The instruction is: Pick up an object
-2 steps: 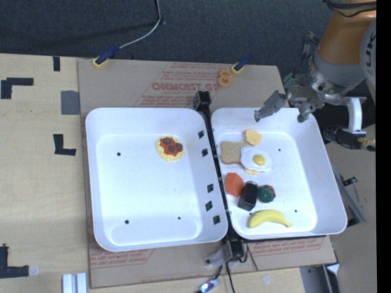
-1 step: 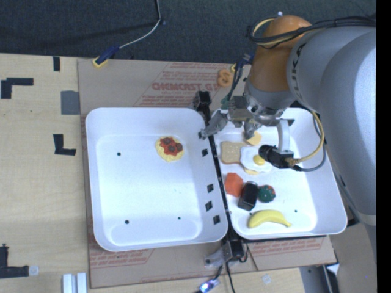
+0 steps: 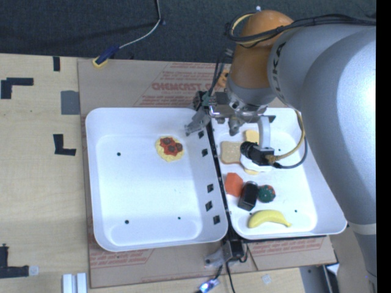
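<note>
A: Saw two white bins side by side, the left bin (image 3: 104,163) and the right bin (image 3: 317,212). Found a small pizza toy (image 3: 170,148) alone in the left bin, toward 12 o'clock of its floor.

B: And in the right bin?

A: Noticed a tan toast piece (image 3: 230,152) near the divider, at about 10 o'clock of that bin. Below it, toward 6 o'clock, lay an orange piece (image 3: 233,183), a black object (image 3: 248,196) touching it, and a green and red ball (image 3: 266,193) just beside the black one. Spotted a banana (image 3: 269,219) at 6 o'clock near the front rim.

B: Where was the gripper (image 3: 235,127)?

A: Hung over the right bin's far part, at about 12 o'clock, just above the toast. Could not tell how wide the fingers stood, nor anything between them. Reached in from 3 o'clock, with the arm's orange band (image 3: 256,47) above the wrist.
</note>
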{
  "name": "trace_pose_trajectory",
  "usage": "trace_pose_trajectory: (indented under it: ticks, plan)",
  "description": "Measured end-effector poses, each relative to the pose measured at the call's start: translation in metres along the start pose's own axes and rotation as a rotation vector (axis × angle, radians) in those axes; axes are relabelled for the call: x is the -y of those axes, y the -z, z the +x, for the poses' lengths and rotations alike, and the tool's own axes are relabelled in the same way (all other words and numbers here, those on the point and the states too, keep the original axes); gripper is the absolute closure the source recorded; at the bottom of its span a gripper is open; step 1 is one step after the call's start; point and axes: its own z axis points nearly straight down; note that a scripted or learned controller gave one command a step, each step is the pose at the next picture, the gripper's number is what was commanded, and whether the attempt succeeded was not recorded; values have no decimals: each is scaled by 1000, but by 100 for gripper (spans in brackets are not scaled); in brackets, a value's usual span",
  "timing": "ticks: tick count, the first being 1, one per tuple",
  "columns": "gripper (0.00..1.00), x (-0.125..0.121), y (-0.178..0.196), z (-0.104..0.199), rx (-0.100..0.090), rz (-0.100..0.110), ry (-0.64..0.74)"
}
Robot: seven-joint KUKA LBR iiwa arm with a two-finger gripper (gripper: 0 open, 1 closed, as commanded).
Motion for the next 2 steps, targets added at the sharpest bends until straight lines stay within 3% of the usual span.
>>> trace_pose_trajectory:
  ticks: [1, 2]
  plan:
    - [0, -21, 0, 68, 0, -1, 2]
    - [100, -21, 8, 66, 2, 4, 2]
